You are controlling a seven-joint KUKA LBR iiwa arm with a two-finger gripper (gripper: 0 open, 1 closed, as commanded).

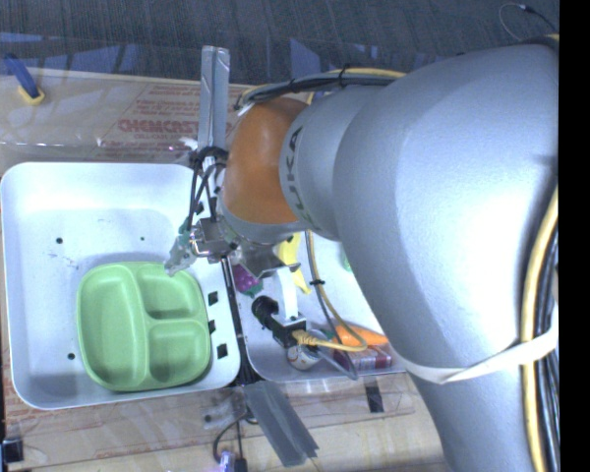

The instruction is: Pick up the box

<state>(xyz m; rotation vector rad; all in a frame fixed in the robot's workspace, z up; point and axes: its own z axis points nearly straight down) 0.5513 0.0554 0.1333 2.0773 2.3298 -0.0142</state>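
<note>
My gripper (181, 256) hangs low over the right side of the left bin (39, 214), just at the upper right corner of a green divided tray (143, 324). I see nothing in it. In the right bin, below the arm, a dark red box-like thing (366, 360) lies at the front edge, partly hidden. The grey arm with its orange band (261, 170) hides most of the right bin.
In the right bin (265, 367) lie a purple thing (246, 279), a yellow thing (289, 252) and an orange stick-like thing (352, 339). The green tray takes up the front half of the left bin. The dividing rims between the bins run right beside the gripper.
</note>
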